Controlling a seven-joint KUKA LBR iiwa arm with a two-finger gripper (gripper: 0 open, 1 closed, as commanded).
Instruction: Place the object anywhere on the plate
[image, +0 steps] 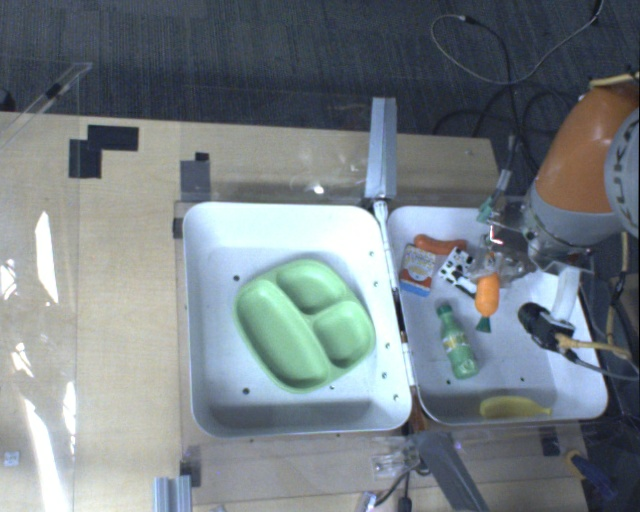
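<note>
Hovering at the carrot (487, 294), presumably for pickup — gripper (491, 268), closure cannot be told; green plate (300, 325) sits apart in the left bin (215, 385).

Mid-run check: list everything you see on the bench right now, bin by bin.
Left bin: 1, white, view's left
Plate: 1, green, three compartments, in left bin
Right bin: 1, white, view's right
Packet: 1, orange, white and blue, right bin's far left corner
Patterned item: 1, black and white, beside packet
Carrot: 1, orange, just below gripper
Bottle: 1, green, lying mid-bin
Banana: 1, yellow, near edge
Arm: 1, grey and orange, from right
Gripper: 1, over right bin
</note>
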